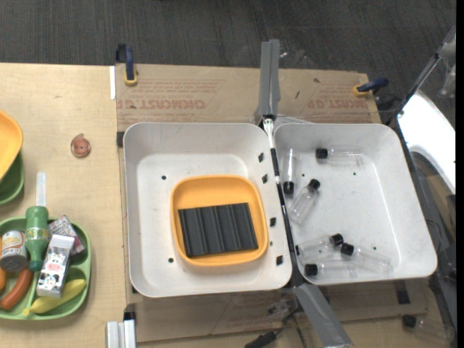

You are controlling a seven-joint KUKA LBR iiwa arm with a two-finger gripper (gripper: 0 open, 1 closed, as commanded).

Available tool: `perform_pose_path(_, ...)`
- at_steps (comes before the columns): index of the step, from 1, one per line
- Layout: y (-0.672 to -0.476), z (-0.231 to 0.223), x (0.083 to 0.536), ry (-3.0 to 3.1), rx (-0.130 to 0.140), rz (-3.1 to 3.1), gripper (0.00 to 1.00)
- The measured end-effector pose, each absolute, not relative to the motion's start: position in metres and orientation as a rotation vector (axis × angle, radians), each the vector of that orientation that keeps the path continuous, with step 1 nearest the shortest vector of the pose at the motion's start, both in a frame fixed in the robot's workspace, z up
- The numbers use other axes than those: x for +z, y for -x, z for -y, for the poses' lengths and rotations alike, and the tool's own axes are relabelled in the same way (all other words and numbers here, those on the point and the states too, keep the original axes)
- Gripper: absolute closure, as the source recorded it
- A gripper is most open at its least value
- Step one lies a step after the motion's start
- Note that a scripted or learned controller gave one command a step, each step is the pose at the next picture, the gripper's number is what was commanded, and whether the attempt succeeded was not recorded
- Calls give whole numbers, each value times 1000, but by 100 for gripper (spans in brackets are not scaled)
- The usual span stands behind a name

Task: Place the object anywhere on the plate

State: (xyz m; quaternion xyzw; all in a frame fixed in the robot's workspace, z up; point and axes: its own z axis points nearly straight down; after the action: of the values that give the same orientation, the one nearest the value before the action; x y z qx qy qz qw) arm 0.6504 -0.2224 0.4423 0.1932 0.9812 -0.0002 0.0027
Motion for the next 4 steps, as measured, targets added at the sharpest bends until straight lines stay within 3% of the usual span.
perform_pose_path(1, -630, 222, 436, 21, 1, -3139, 0)
perform_pose_path(2, -658, 222, 442, 508, 0, -3095, 0)
perform_pose_path(3, -622, 219, 398, 924, 2, -2999, 0)
perform_pose_path(4, -657, 222, 442, 1134, -1, -2923, 0)
